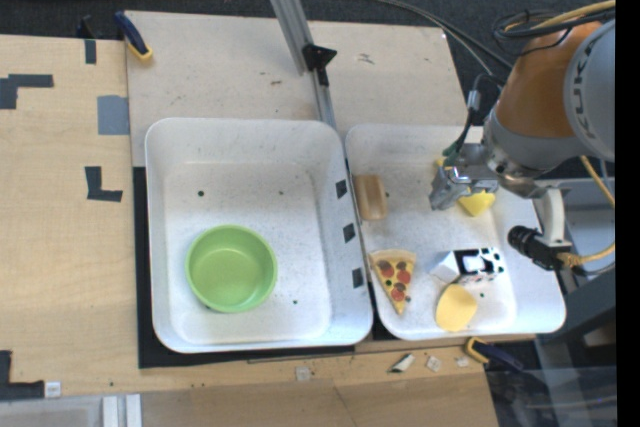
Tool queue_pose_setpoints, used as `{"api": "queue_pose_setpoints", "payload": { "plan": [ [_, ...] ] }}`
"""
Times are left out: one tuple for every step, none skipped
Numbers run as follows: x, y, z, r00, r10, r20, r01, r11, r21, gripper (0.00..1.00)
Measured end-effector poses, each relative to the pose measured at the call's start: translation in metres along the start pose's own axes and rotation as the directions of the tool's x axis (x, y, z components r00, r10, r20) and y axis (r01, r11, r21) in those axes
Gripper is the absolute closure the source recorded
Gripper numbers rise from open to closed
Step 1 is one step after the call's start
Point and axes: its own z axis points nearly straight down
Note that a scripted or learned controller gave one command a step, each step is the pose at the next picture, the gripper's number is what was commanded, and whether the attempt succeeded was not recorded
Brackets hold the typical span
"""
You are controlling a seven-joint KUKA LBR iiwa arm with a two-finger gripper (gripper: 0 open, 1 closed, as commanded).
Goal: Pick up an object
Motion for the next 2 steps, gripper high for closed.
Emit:
{"api": "queue_pose_setpoints", "payload": {
  "plan": [
    [0.0,0.0,-0.04,1.0,0.0,0.0,0.0,1.0,0.001,1.0],
    [0.054,0.011,-0.045,1.0,-0.006,-0.002,0.006,1.0,0.003,1.0]
  ]
}}
